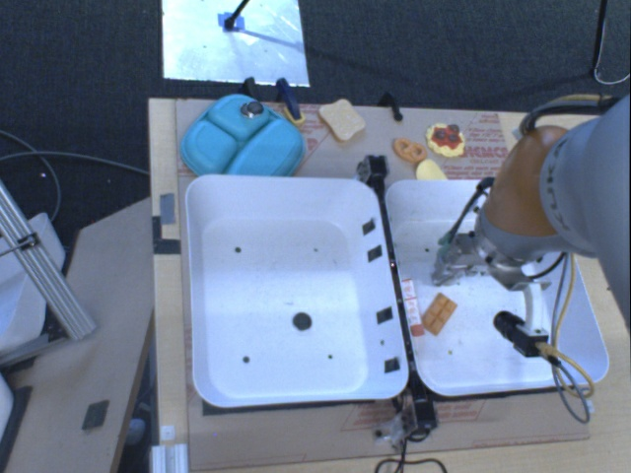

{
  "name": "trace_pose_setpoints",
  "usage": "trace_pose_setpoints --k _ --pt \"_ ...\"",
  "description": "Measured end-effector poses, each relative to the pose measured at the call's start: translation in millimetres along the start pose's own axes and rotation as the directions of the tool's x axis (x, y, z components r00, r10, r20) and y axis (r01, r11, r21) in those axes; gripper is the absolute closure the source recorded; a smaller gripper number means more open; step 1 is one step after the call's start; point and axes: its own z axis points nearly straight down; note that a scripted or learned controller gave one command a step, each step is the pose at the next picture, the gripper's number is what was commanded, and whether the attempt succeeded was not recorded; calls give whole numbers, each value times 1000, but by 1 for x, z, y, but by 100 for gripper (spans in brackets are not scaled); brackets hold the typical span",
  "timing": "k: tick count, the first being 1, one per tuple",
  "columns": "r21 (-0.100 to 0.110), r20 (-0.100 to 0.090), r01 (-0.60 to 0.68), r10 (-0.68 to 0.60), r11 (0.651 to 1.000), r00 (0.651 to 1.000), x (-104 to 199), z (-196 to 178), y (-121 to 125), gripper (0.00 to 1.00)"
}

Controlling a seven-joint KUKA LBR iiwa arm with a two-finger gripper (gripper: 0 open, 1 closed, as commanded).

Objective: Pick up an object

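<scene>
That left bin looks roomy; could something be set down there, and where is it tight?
Yes. The left bin has a wide bare floor between its walls, broken only by a small dark spot. The right bin is crowded: the gripper hangs over its middle, just above a waffle piece. Behind the bins, the blue tray, toast and pretzel fill the strip.

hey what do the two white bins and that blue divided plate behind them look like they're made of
Left bin and right bin: likely thin moulded plastic, smooth and slightly glossy, with rounded corners and soft highlights. Blue divided plate: probably plastic too, with uniform colour, moulded compartments and a mild sheen. None of this can be confirmed by look alone.
</scene>
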Motion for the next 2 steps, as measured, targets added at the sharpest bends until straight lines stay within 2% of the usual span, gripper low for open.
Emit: trace_pose_setpoints --k 1,2 --pt "-6 -5 15 -15 1000 1000 115 -104 43 100" --pt "15 -3 4 -4 1000 1000 137 -97 -44 100"
